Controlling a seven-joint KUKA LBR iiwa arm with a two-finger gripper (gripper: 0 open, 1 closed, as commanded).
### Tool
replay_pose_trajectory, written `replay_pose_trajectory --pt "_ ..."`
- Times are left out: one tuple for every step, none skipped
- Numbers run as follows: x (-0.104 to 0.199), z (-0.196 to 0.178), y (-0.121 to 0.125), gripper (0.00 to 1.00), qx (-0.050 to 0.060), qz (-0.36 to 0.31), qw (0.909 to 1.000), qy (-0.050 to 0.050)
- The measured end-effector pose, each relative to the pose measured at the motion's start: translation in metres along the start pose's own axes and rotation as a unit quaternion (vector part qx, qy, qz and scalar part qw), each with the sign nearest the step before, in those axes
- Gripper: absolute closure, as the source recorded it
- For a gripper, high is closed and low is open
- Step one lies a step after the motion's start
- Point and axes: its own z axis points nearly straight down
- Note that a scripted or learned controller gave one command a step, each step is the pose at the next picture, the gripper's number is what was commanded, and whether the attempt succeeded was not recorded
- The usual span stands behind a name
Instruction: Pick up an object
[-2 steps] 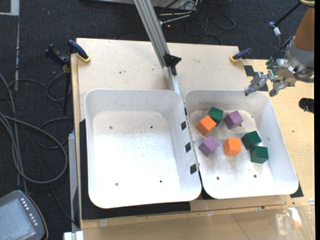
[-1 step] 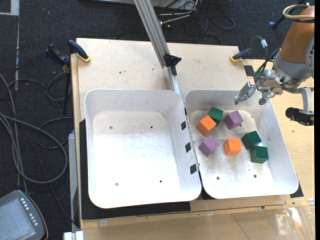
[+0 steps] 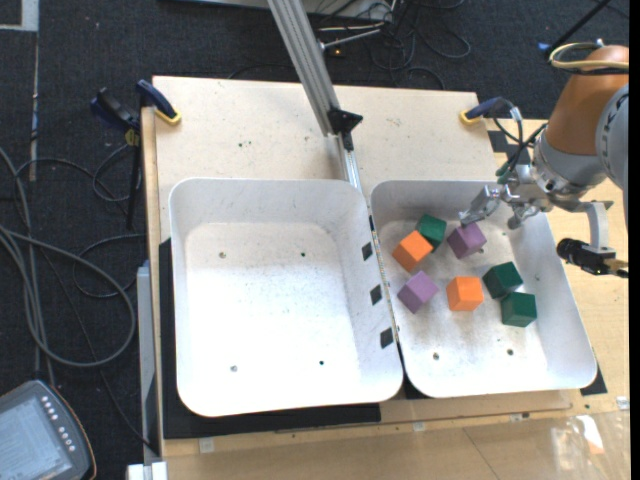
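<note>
**Gripper low at the block cluster, right bin — no grasp seen**

Bench was a pale board [image 3: 270, 128] on dark carpet with loose cables; blue-and-yellow clamps at the back corners, presumably to keep the board from shifting. A slanted aluminium pole [image 3: 305, 53] crossed in from the top.

Left bin [image 3: 200, 208] held no blocks. Right bin [image 3: 565, 338] carried all of them, bunched in its upper half: orange block [image 3: 412, 250], green block [image 3: 432, 230], purple block [image 3: 466, 239], a second purple block [image 3: 418, 290], a second orange block [image 3: 464, 293], then two dark green blocks [image 3: 502, 278] and [image 3: 518, 309].

Gripper [image 3: 487, 208] hung just right of the upper purple block, arm reaching in from the right. Finger spread — cannot tell at this angle. Nothing visibly between them. Judgement: the purple block is the likely target, being nearest.
</note>
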Motion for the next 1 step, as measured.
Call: replay_pose_trajectory --pt "0.0011 0.0338 0.0013 0.0 -0.003 -0.002 1.0 -0.001"
